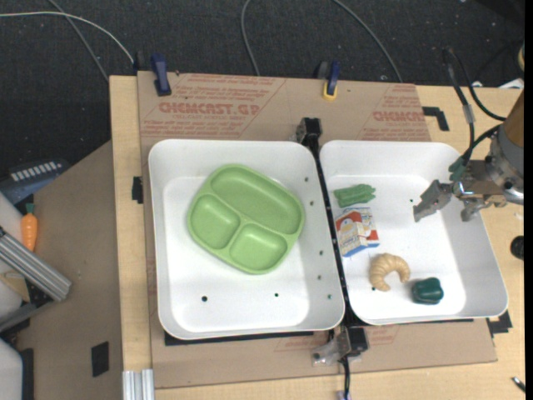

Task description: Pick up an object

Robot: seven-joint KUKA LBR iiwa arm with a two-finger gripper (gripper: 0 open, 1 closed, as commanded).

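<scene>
Over the right bin [479, 248] I am seeing the gripper [450, 202] hanging above the bin's upper right part, its two fingers spread apart with nothing between them. Four objects are lying in this bin, all well clear of the gripper: a green packet [355, 194] near the upper left, a red, white and blue pouch [356, 231] just below it, a tan croissant [388, 269] lower down, and a dark green piece [427, 291] just right of the croissant near the front wall. Across the divide, the left bin [171, 298] is holding a light green tray [246, 218] with three compartments, sitting tilted near the middle. Both bins are resting side by side on the bench [125, 223].
</scene>
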